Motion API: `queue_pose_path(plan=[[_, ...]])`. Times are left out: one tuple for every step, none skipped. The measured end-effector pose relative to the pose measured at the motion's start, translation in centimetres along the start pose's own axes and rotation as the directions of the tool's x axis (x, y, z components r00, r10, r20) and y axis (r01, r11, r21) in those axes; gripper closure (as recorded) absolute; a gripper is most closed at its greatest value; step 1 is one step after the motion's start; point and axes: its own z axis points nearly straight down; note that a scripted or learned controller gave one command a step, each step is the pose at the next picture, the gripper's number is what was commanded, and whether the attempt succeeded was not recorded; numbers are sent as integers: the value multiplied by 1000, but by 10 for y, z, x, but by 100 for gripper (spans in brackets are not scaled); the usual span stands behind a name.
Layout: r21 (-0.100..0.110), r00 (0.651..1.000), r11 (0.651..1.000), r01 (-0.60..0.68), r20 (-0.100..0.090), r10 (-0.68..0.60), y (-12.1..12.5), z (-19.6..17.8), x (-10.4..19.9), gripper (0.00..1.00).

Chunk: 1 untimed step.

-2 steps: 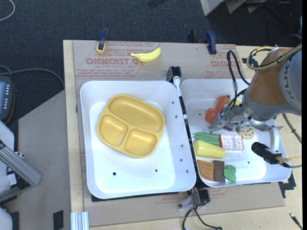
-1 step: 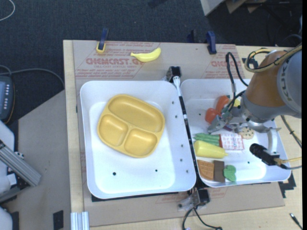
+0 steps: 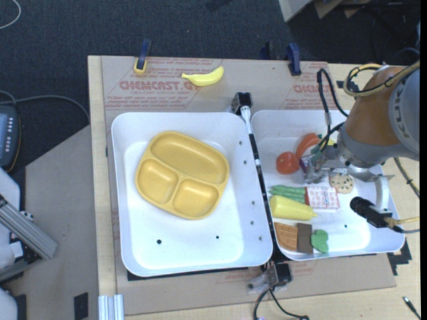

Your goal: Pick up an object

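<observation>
The arm reaches in over the right bin (image 3: 267, 122), and its gripper (image 3: 319, 170) hangs low among the toy food near the bin's middle. From where I stand I cannot tell how it is set or whether it pinches anything. A red tomato (image 3: 287, 162) lies just to its left, toward the bin's left wall. A yellow corn cob (image 3: 291, 209) lies closer to the near edge, its long axis running left to right. The left bin (image 3: 127, 132) holds a yellow divided plate (image 3: 181, 174).
</observation>
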Motion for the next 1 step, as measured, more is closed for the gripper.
queue_pose_path(plan=[[-6,1000,1000,2,3,-2,2,-43,-3,100]])
